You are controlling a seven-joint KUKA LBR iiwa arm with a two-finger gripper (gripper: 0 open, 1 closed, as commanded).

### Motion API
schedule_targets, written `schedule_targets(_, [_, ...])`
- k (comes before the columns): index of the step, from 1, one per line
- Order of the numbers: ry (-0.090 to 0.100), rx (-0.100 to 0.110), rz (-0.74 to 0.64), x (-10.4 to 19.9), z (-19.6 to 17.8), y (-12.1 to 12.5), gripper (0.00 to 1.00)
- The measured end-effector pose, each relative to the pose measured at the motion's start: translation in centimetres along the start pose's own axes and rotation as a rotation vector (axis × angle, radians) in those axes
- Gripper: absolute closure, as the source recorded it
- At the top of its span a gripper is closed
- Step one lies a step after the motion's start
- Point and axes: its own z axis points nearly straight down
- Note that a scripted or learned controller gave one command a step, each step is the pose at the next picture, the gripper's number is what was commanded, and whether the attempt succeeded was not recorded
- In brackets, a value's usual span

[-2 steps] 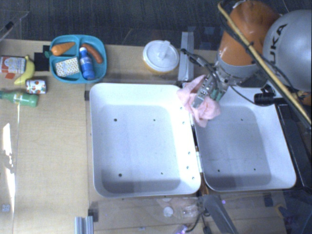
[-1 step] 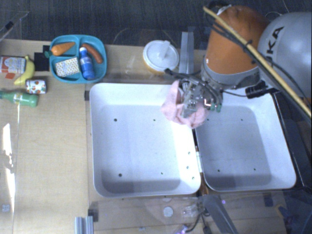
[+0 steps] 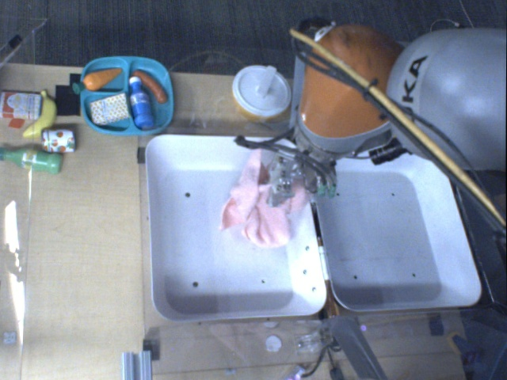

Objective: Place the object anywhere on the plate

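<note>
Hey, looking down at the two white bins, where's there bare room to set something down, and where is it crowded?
The right bin has bare floor between its walls. In the left bin, the floor is bare left of and below the pink cloth. It is crowded at the left bin's upper right, where the gripper hangs over the cloth, and on the blue plate, whose compartments hold toy food.

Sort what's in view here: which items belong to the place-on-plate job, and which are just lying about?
Job:
- pink cloth in the left bin
- gripper above the cloth
- blue divided plate on the bench, apart from the bins

Lying about:
- lidded cup
- banana
- small can
- green bottle
- right bin
</note>
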Motion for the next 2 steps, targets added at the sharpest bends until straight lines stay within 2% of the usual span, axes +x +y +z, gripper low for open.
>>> schedule_targets(1, [0.000,0.000,-0.004,2.82,-0.27,4.28,1.00])
schedule_targets(2, [0.000,0.000,-0.004,2.81,-0.29,4.26,0.00])
